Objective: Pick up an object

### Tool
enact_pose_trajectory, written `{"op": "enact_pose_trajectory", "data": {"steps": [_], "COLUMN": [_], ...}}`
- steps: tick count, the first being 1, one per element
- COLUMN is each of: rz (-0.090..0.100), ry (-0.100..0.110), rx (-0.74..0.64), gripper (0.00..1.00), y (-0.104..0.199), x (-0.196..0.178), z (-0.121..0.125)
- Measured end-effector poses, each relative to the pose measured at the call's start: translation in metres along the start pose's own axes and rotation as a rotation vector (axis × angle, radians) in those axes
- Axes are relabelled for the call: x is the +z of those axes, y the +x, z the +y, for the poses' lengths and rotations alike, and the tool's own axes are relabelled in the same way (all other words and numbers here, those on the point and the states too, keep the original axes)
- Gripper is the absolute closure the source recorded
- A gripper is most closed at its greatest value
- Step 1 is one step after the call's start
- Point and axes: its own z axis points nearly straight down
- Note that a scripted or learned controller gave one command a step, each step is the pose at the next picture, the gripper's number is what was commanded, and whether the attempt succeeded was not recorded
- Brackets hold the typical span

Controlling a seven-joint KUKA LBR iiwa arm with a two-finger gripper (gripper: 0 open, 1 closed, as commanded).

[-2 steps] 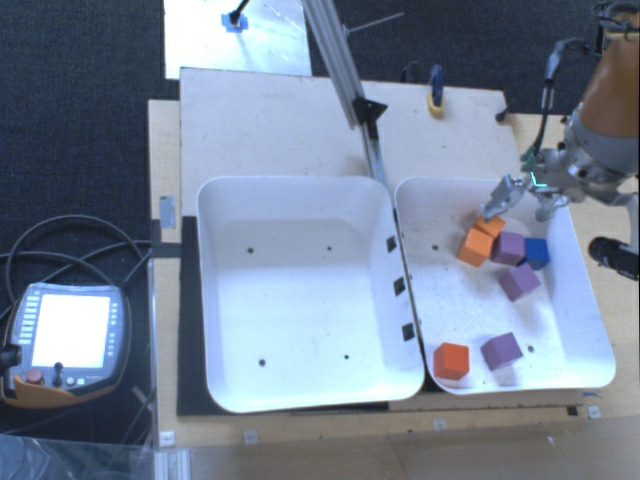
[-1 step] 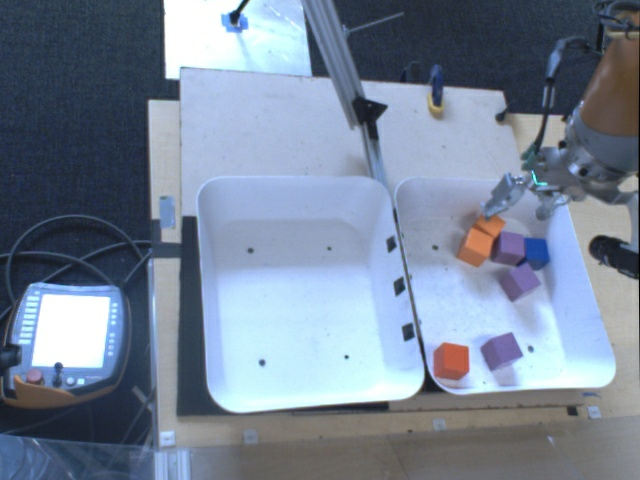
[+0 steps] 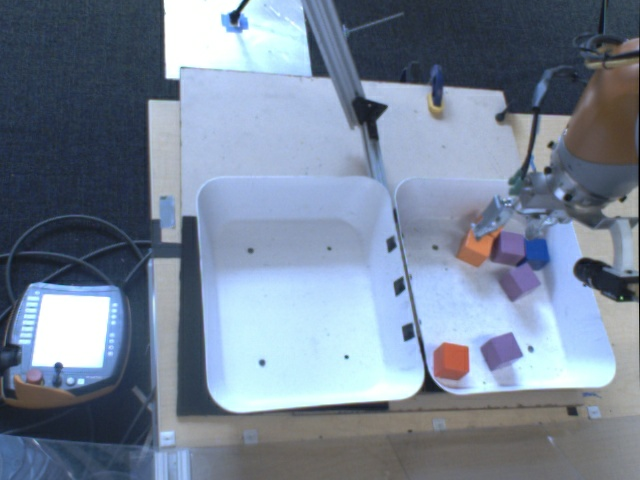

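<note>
tool (image 3: 512, 211) over blocks (image 3: 505, 249), right bin (image 3: 430, 268)

**A:** So what's the arm (image 3: 605, 128) looking like up close?

**B:** Chunky rounded thing. The upper section is wearing a big orange band (image 3: 612, 103), kinda burnt orange, and below that the wrist is going light grey with a smooth curved shell.

**A:** Any cables?

**B:** Yeah, a dark cable (image 3: 537, 118) is running down its left side, looping off a little grey plug up top. Thin black wires are curling over the top of the orange part too.

**A:** And the end of it?

**B:** The gripper (image 3: 492, 223) is showing silvery metal, pale finger pieces, bit of green near the mount. There's also a black rounded piece (image 3: 603, 278) sticking out lower down.
</note>
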Motion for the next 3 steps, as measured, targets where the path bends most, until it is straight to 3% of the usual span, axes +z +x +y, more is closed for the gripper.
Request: {"op": "enact_pose_trajectory", "data": {"steps": [2, 3], "rz": [0.000, -0.001], "ry": [0.000, -0.007], "rx": [0.000, -0.002], "gripper": [0.00, 1.00], "y": [-0.008, -0.008], "x": [0.089, 0.075], "z": [0.001, 0.003]}}
